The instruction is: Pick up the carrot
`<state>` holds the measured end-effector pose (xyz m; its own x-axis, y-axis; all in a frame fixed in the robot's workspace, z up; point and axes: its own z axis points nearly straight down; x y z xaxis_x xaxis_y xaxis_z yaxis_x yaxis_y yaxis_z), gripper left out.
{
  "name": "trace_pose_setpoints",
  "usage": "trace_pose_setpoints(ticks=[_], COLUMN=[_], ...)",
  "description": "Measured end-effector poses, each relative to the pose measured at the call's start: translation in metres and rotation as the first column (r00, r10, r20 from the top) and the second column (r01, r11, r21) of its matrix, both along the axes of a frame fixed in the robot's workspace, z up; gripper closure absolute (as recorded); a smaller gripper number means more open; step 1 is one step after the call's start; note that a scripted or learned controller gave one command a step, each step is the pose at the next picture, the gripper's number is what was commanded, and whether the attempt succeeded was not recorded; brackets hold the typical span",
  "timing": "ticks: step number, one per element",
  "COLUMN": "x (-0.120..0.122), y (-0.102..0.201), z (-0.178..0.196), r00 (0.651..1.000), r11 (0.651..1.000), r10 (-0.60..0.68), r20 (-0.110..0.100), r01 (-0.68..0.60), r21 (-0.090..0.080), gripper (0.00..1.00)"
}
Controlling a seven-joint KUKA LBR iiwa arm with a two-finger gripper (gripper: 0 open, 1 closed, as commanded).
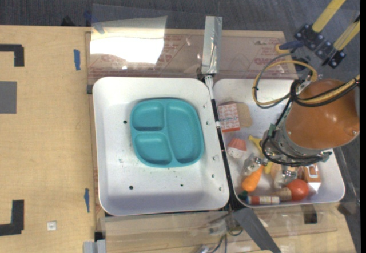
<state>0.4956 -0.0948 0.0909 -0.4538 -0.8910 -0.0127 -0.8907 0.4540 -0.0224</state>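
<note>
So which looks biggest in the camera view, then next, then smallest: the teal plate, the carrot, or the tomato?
1. Teal plate, by far the biggest.
2. Carrot and tomato look about alike; the gripper hides part of that bin, so I won't rank them.

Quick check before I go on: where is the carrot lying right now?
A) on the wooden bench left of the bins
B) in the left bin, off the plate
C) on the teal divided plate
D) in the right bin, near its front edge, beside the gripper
D: the carrot lies in the right bin, close to the gripper.
</note>
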Motion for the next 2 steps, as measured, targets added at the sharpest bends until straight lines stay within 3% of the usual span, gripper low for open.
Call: trace_pose_setpoints(ticks=[1, 2], x=[0.004, -0.013], y=[0.003, 0.046], z=[0.013, 0.095], r00=[1.0, 0.916], r11=[1.0, 0.917], r10=[-0.002, 0.4], r20=[0.011, -0.018], r01=[0.002, -0.4], r21=[0.004, -0.001], gripper=[1.0, 1.0])
